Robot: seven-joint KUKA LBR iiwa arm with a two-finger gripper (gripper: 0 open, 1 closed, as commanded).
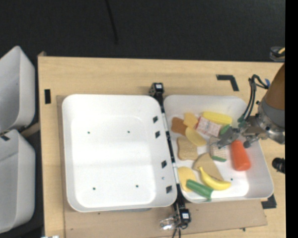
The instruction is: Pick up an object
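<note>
Arm: it reaches in from the right, its orange band at the frame edge.
Claw [232,137]: low over the right bin [260,185], above the middle of the toy food; whether it is open or closed I cannot tell.
Right bin: holds a corn cob [217,117], a banana [213,179], a green pepper [198,188], an orange carrot [240,156], a slice of bread [187,148] and a small packet [207,127], crowded together.
Carrot: just beside the claw, on its right.
Left bin [114,152]: white, touching the right bin along the middle.
Counter [114,76]: pale wood beneath both bins.
</note>
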